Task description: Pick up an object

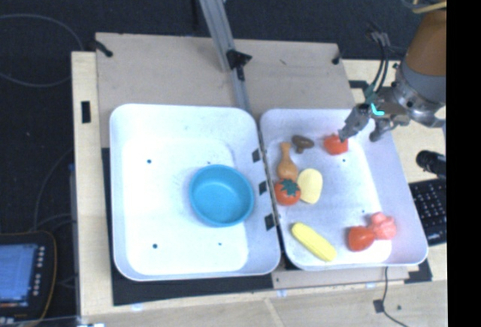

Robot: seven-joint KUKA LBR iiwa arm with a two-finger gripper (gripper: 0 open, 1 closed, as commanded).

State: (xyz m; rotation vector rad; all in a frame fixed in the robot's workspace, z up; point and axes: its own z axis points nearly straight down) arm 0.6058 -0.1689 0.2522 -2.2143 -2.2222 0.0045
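My gripper (pixel 366 127) hangs open over the far right corner of the right bin (pixel 398 190), its two fingers spread apart. A small red object (pixel 336 143) lies on the bin floor just below and left of the left fingertip (pixel 352 125), outside the gap between the fingers. Further left in the same bin lie a small brown piece (pixel 303 142), a tan gourd-shaped toy (pixel 286 162), a red tomato (pixel 286 192) and a pale yellow lemon (pixel 310 186). Nothing is held.
A yellow banana (pixel 313 241), a red item (pixel 361 237) and a pink item (pixel 383 224) lie near the right bin's front edge. The left bin (pixel 150 137) holds a blue bowl (pixel 220 195). A grey metal post (pixel 214 17) rises behind the bins.
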